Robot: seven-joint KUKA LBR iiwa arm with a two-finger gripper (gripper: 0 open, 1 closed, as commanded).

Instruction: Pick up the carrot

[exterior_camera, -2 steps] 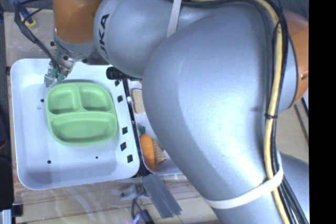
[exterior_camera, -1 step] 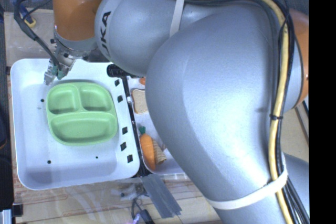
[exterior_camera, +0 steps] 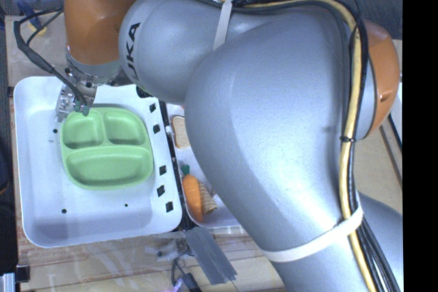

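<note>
Carrot (exterior_camera: 193, 193) lay untouched in right bin (exterior_camera: 205, 221). Gripper (exterior_camera: 74, 103) hung over left bin (exterior_camera: 34, 167), at green tray (exterior_camera: 106, 147) corner; opening impossible to judge. Grasp not begun.

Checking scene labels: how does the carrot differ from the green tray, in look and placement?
The carrot is orange, small and stubby; the green tray is pale green, broad, flat and split into compartments. The carrot lies in the right bin, mostly hidden under the arm; the green tray sits in the left bin, in full view. The hand hangs at the green tray's upper-left corner, well away from the carrot. Both rest inside white bins.
</note>
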